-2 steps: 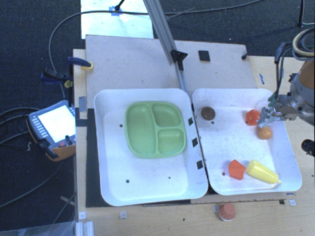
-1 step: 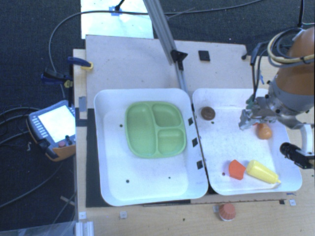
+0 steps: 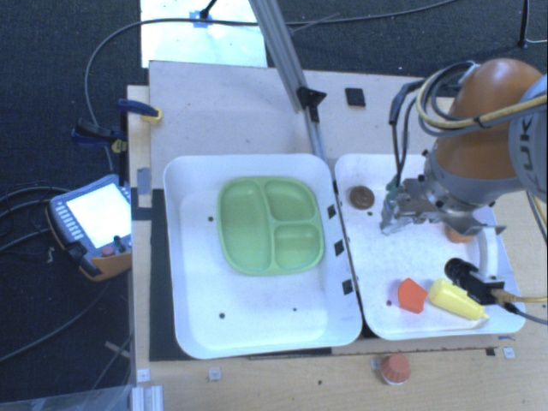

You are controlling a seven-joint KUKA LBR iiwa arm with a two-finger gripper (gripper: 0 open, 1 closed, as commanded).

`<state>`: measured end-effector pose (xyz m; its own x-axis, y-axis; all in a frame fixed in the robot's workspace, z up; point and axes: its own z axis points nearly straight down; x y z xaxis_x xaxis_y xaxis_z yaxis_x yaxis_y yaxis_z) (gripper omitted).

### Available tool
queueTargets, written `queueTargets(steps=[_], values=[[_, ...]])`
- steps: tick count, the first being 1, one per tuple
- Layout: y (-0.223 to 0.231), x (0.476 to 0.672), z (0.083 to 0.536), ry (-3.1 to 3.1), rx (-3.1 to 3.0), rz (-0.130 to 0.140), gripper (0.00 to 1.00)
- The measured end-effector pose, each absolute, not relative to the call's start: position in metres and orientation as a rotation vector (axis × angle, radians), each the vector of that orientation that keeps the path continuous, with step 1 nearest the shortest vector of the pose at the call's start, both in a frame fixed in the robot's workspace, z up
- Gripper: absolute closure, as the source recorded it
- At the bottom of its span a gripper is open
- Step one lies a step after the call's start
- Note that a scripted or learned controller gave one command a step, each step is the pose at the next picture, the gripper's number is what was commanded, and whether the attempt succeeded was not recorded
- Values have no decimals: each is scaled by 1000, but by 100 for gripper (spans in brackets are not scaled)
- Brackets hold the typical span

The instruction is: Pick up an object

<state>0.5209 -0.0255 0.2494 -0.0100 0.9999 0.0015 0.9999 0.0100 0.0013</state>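
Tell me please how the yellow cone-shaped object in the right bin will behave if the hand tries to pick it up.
The yellow cone-shaped object lies on its side, so it may roll in a curve when nudged. Its tapered, smooth-looking surface could let it squeeze out from closing fingers. It probably is light, so a touch may knock it against the orange block close beside it.
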Motion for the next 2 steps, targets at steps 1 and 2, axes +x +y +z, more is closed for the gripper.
queueTargets(steps=[1,2], values=[[21,517,234,-2231,-2211,-2,100],[74,501,229,-2232,-2208,-2,100]])
